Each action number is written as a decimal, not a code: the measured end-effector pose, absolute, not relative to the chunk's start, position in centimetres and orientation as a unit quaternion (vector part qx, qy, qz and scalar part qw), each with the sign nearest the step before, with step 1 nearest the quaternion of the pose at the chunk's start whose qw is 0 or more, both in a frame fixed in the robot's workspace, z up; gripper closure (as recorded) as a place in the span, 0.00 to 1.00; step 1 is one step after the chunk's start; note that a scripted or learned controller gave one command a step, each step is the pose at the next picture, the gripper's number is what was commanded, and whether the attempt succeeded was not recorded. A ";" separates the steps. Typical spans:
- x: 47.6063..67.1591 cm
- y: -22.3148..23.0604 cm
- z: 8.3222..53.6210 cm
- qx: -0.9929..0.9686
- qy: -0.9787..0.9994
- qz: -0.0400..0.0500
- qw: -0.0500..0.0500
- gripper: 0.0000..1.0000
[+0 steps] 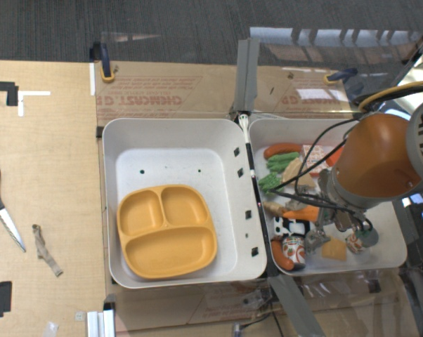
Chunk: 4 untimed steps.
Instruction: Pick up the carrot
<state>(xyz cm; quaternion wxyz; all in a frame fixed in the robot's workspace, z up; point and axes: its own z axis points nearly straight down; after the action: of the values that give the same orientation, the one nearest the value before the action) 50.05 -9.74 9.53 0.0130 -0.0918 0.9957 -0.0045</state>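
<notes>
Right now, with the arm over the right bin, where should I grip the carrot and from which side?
Grip the orange tapered carrot near its exposed middle, coming straight down with the pincer closing across its narrow width. It lies roughly left-right among crowded toy food in the shallow white right bin, so a side approach looks blocked. The grey arm with its orange band hides its right end.

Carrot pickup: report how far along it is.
Done: the arm has reached over the right bin, and the gripper is down among the toy food. In hand: nothing visibly; the carrot lies in the bin just left of the gripper, partly hidden by cables. Left: grasp the carrot and lift it clear.
</notes>
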 end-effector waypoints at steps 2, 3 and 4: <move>50.7 -10.4 8.9 -0.007 1.000 -0.001 -0.001 0.00; 50.7 -10.1 9.0 -0.168 0.986 0.000 0.002 0.00; 49.4 -9.5 8.9 -0.201 0.980 0.001 -0.001 0.00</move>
<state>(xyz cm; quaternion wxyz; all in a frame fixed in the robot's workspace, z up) 49.40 -9.51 8.90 -0.0006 -0.2008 0.9796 0.0007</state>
